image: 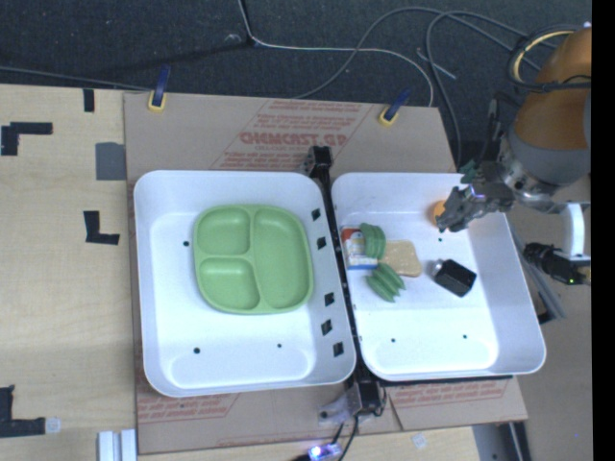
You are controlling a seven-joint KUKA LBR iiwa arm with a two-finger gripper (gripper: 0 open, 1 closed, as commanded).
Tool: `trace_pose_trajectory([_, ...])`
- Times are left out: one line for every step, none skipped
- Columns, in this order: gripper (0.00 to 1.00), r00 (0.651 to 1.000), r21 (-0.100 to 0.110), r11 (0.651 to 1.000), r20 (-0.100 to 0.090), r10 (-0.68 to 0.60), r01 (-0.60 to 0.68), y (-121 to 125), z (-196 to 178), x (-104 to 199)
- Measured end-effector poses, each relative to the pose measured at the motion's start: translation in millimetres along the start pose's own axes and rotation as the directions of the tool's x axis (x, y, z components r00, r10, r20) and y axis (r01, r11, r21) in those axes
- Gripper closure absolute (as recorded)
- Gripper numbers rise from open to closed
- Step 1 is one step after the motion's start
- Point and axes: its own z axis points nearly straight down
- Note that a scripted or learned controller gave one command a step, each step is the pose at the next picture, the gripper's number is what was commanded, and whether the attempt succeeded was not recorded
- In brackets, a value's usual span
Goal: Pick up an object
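Note:
In the right bin lie a green ridged toy, a tan slab, a small green piece beside a red-and-white packet, and a black block. My gripper hangs over the bin's upper right part, above and to the right of this cluster. A small orange object shows right at its fingertips; whether it sits between them is unclear. The black block lies just below the gripper.
The left bin holds a green divided plate. Black clips join the bins along the middle seam. Cables run across the dark surface behind. The arm's grey and orange body stands at the right.

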Motion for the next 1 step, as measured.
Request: trace_pose_trajectory([1.00, 1.000, 0.000, 1.000, 0.001, 0.000, 0.000, 8.9, 13.4, 52.8])
